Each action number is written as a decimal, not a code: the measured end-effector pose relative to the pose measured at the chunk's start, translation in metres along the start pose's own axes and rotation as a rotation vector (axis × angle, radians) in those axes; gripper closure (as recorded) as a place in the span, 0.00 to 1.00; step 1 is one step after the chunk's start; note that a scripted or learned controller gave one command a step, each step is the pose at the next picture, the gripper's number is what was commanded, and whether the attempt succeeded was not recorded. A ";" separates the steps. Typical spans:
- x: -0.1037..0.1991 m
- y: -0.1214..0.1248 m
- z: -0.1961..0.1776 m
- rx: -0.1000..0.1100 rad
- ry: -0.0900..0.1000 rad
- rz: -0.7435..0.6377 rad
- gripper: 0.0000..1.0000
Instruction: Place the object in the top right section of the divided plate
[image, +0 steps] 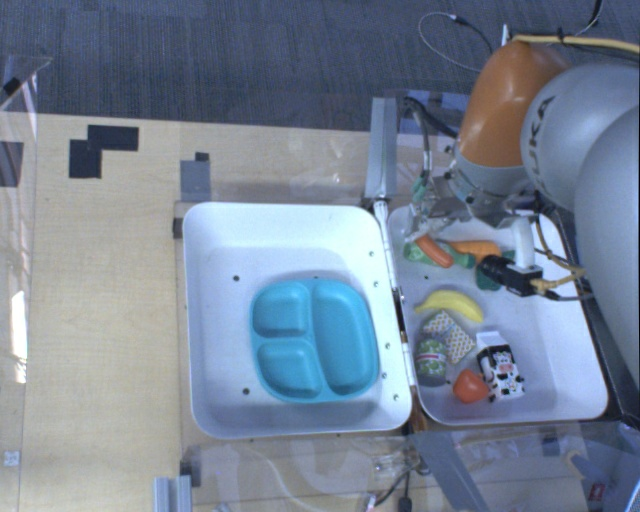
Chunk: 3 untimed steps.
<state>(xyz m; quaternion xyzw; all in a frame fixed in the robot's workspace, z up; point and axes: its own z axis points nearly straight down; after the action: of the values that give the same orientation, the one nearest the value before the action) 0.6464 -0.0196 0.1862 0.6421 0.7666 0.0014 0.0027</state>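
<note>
A blue divided plate (315, 337) lies in the left white bin (230, 250), with two small sections on its left and one long section on its right; nothing rests on it. My gripper (433, 214) hangs at the upper left corner of the right bin (560, 360), just above an orange carrot (434, 250) with a green top. A second carrot (476, 248) lies beside it to the right. The grey wrist and its orange band (505, 95) hide the bin's back edge.
Further down the right bin lie a yellow banana (450, 303), a patterned pouch (450, 337), a green can (432, 360), a red tomato (468, 386) and a white-and-black toy (501, 371). A metal divider (381, 150) stands between the two bins.
</note>
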 end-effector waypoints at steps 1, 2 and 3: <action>0.088 -0.030 0.000 0.001 0.003 0.011 1.00; 0.173 -0.089 -0.007 0.002 0.003 0.040 1.00; 0.198 -0.126 -0.003 0.003 0.004 -0.214 1.00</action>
<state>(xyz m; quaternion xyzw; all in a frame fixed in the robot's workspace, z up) 0.4877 0.1528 0.1877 0.5568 0.8306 0.0011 0.0004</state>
